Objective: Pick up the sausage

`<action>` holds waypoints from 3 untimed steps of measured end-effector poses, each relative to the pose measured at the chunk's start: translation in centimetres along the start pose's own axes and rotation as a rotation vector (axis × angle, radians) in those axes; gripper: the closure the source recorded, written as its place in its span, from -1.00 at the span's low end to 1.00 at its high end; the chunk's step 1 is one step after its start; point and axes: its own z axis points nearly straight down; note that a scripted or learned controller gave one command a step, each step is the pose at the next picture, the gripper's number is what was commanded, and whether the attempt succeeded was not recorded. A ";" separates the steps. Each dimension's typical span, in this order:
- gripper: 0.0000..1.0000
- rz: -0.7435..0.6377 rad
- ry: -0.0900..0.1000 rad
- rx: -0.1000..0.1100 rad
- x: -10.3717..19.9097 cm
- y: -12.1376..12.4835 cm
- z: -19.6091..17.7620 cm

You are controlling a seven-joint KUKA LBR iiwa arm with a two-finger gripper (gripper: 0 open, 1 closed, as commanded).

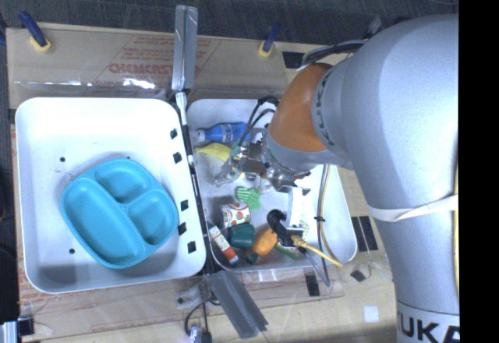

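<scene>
reddish-brown and short, what looks to be the sausage [227, 252] lies in the camera view at the near left corner of the right bin [344, 234], close along its wall and just beside a teal toy [242, 235]. the gripper [240, 163] hangs farther back by a yellow toy [214, 152]; whether it is open or closed i cannot tell. the sausage is likely light, smooth and apt to roll, so it is best pinched across its middle.
</scene>
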 end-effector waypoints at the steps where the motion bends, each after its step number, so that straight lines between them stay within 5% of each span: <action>1: -1.00 -0.123 0.001 0.003 -0.1 3.3 0.2; 2: -1.00 0.182 0.001 0.006 -2.5 -6.0 0.2; 3: -1.00 -0.078 0.001 0.003 1.2 -8.1 -9.8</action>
